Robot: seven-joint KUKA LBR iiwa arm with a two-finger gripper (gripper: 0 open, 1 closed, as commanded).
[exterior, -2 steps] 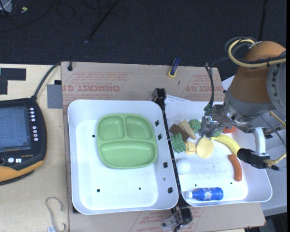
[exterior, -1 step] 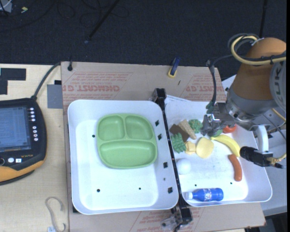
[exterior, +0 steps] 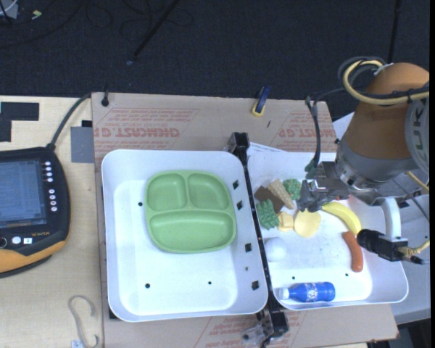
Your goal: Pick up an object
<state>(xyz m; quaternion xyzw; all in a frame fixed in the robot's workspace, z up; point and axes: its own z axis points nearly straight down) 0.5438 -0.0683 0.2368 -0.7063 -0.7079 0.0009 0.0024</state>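
Right bin: toys crowd gripper, banana.

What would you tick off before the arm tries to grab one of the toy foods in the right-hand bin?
1. Tool over the right bin: ok, it hangs above the food pile.
2. Tool free of any item: cannot tell, the wrist hides the fingertips.
3. Target singled out: not ok; the yellow round piece, banana and green leafy piece crowd together.
4. Easier targets apart: ok, the blue bottle and sausage lie separately.
5. Green divided plate out of the way: ok, it sits in the left bin.
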